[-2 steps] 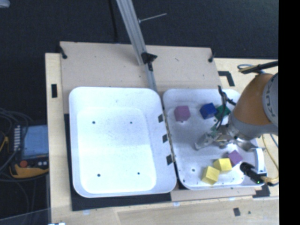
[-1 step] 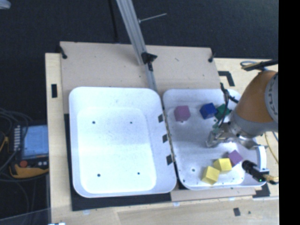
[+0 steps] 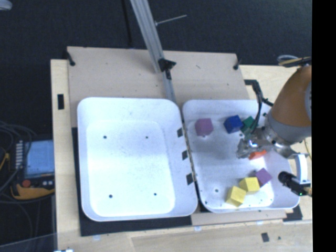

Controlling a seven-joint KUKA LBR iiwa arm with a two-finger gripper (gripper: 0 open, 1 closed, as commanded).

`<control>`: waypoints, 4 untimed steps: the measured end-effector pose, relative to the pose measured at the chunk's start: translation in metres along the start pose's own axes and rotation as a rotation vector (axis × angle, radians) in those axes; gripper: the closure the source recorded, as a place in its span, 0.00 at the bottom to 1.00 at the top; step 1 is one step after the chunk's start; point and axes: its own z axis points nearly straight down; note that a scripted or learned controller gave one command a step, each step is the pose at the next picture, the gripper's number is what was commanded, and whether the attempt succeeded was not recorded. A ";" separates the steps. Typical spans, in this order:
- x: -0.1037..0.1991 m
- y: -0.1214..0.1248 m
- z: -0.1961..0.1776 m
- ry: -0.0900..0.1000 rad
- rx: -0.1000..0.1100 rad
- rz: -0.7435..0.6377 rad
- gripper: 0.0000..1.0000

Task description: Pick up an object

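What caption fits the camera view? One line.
Gripper low in right bin among coloured blocks; left bin beside it.

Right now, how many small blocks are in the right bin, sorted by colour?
Yellow foam cubes: 2
Purple foam blocks: 2
Blue foam cube: 1
Green block, partly hidden by the arm: 1
Orange-red piece, by the claw: 1
Total: 7

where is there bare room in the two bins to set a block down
The left bin offers open white floor across its whole width. In the right bin, free floor lies below the pink block, left of the yellow blocks. Crowded: the right side, with blue block, purple block and gripper.
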 end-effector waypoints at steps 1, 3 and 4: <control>0.001 0.005 -0.044 0.000 -0.001 0.000 1.00; 0.042 0.016 -0.098 0.002 0.002 -0.004 1.00; 0.100 0.028 -0.100 0.003 0.003 -0.005 1.00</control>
